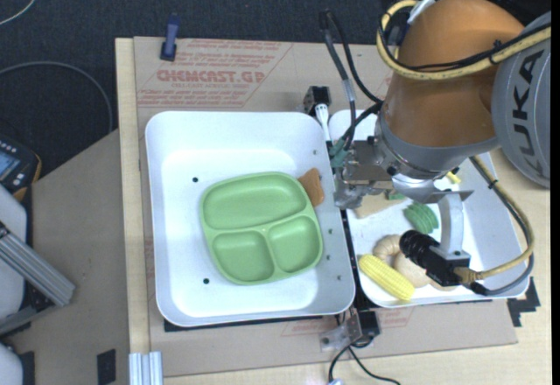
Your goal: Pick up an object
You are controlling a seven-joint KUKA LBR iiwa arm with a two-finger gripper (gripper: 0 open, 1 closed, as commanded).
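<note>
The shallow white right-hand bin holds the likely picks. A yellow plastic toy corn cob lies at its 7 o'clock corner, touching a beige knobbly toy vegetable at the cob's 12 o'clock. A green ridged toy piece sits nearer the bin's middle. The tool hangs under the orange-banded wrist over the bin's 9 o'clock edge, with a pale tan scrap just at its 6 o'clock. The wrist hides how far the tool is spread and whether it has anything in it, so I cannot say.

The cob looks like the best candidate: probably hollow, light and stiff, its surface smooth enough to slip. A hold across the middle of its length, square to the long axis, should stop it from rolling out.

In the white left-hand bin, a green three-compartment plastic plate lies centred. It is flat and wide, so hard to pinch. A small orange-brown wedge touches its rim at 2 o'clock
</note>
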